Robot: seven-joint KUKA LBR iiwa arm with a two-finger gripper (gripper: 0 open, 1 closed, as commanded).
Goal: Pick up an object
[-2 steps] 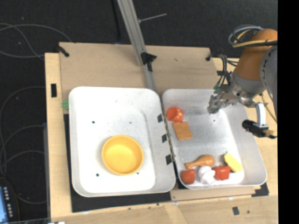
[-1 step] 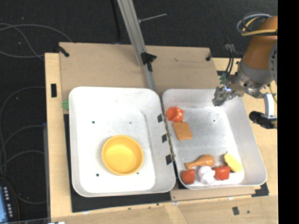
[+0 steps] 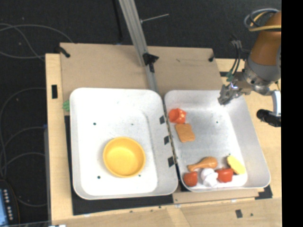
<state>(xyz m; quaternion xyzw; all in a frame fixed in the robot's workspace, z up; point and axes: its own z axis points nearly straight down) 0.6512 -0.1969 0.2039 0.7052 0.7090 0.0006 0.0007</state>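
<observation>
The tool (image 3: 226,97) hangs at the upper right of the frame, over the top right corner of the right bin (image 3: 236,109), and it is too small and dark here to tell whether it is open or closed; nothing shows in its grip. Candidates for picking all lie in that bin: a red tomato-like piece (image 3: 177,115) touching a tan bread-like slab (image 3: 185,133) along the bin's left wall, and a crowded cluster at the lower edge of a drumstick-shaped piece (image 3: 203,164), a yellow piece (image 3: 236,164), two red pieces (image 3: 191,178) (image 3: 225,175) and a white one (image 3: 207,177). The yellow bowl (image 3: 124,156) sits alone in the left bin (image 3: 94,108). The step in hand looks like choosing a target and travelling to it. The bread slab seems the better bet: flatter and less crowded than the cluster, though the wall beside it calls for a descent angled so one finger clears the rim.
</observation>
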